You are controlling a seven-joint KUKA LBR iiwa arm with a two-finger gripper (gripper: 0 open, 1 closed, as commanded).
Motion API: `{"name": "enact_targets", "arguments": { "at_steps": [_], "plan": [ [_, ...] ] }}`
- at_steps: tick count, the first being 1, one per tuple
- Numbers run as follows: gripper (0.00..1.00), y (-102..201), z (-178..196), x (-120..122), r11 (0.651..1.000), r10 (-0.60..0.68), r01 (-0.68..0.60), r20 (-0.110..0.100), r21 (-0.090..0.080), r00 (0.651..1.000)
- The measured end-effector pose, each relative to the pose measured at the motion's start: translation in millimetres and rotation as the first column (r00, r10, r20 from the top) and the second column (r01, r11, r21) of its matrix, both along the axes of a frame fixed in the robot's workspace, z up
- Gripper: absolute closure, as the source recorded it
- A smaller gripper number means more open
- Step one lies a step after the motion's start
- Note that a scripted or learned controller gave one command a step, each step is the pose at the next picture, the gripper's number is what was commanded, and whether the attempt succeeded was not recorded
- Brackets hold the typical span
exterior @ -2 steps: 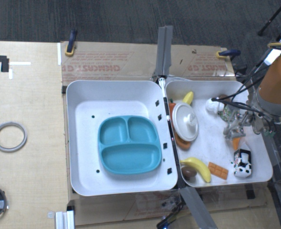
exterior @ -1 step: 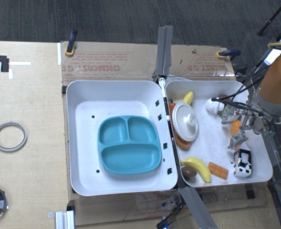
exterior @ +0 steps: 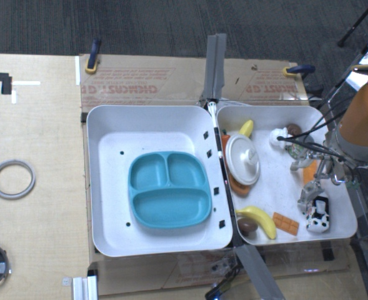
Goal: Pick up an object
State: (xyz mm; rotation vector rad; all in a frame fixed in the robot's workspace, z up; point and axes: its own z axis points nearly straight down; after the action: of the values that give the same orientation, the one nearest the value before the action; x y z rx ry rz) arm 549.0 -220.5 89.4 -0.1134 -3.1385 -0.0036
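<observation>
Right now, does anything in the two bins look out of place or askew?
Nothing looks spilled or broken. The blue divided plate lies flat in the left bin; the toys in the right bin are simply scattered, like the banana.

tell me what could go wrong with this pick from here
The gripper hangs at the right bin's near right corner, just above a small black-and-white toy beside the wall; a finger could strike the rim. An orange block and a banana lie close by, so a stray descent might nudge them.

Teal divided plate – smooth glossy plastic; white bins likewise plastic; bench – pale matt wood.
</observation>
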Motion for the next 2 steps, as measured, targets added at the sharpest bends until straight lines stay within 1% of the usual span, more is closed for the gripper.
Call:
{"name": "enact_targets", "arguments": {
  "at_steps": [1,2],
  "plan": [
    [1.00,0.4,7.1,1.2,1.000,0.001,-0.001,0.001,0.000,1.000],
    [0.00,0.4,7.1,1.1,1.000,0.002,-0.002,0.000,0.000,1.000]
  ]
}}
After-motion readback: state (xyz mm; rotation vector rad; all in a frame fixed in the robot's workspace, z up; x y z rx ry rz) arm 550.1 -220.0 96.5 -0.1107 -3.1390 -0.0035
